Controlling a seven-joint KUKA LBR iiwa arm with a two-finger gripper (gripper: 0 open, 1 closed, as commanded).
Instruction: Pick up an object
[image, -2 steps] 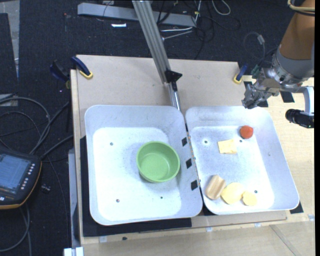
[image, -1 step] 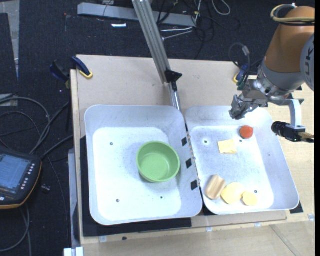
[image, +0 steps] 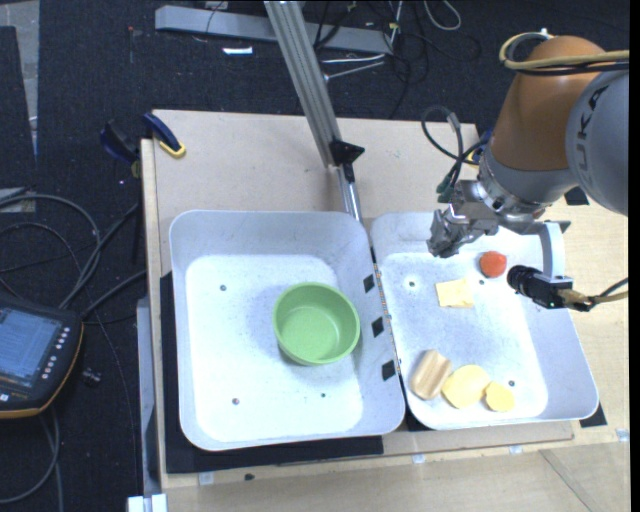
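1. Fingers of the gripper (image: 446, 240) point down over the far left part of the right bin (image: 560, 385); they look dark and bunched together, and whether they are open or shut cannot be told. Nothing is visible between them.
2. Just right of the gripper lies a small round orange-red ball (image: 492, 264), and near of it a flat pale yellow wedge (image: 455, 293) rests on the bin floor, apart from the fingertips.
3. Along the near edge of the same bin sit a tan loaf-shaped piece (image: 430, 373), a round yellow disc (image: 466, 386) touching it, and a smaller yellow lump (image: 499, 398) just right of the disc.
4. Reaching in from the right, the grey arm with its glossy orange band (image: 545, 95) bends down at the wrist, cables looping around it.
5. Left of centre, the left bin (image: 215, 400) holds an upright smooth green bowl (image: 317, 322).
6. Both bins are shallow, white and faintly speckled, resting on a pale bench (image: 250, 165).
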